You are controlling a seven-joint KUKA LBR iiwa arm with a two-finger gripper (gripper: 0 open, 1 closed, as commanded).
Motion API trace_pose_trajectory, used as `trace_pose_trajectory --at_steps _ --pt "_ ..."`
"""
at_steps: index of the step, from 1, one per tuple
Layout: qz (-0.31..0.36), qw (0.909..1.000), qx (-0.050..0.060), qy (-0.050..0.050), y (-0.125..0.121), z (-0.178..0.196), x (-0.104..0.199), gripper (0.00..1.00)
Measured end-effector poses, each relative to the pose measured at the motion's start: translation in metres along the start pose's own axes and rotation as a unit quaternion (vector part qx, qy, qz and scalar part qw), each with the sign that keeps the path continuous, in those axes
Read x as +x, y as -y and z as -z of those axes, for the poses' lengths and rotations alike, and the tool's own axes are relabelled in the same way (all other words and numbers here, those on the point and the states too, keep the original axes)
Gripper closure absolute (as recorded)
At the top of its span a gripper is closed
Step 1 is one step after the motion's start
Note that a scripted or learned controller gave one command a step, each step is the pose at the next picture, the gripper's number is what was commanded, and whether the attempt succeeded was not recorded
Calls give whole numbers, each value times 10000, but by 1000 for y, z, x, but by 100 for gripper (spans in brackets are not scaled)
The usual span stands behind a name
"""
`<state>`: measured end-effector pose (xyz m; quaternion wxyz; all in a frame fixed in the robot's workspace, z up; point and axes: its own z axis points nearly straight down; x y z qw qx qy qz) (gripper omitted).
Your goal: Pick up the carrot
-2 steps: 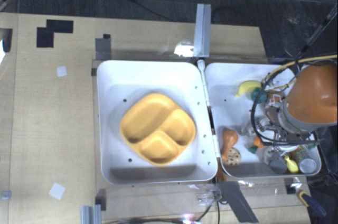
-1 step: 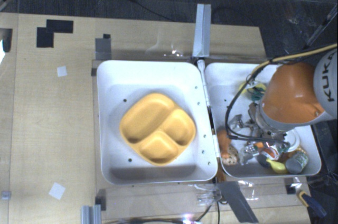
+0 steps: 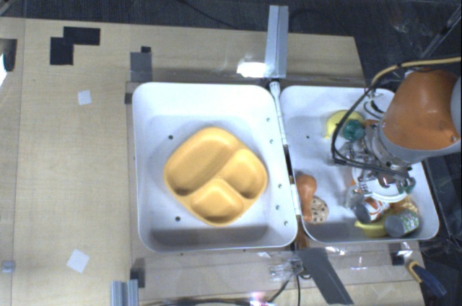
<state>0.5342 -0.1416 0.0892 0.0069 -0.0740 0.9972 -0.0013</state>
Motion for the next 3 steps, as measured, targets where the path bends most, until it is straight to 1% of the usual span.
trace_pose_trajectory --at_steps 1,2,3 --pt "-1163 9932 -7 -18 39 10 34 0" --pt "-608 9982 -6 -7 0 0 -23 0" --pt "-1772 9842 14 23 19 158 -2 0"
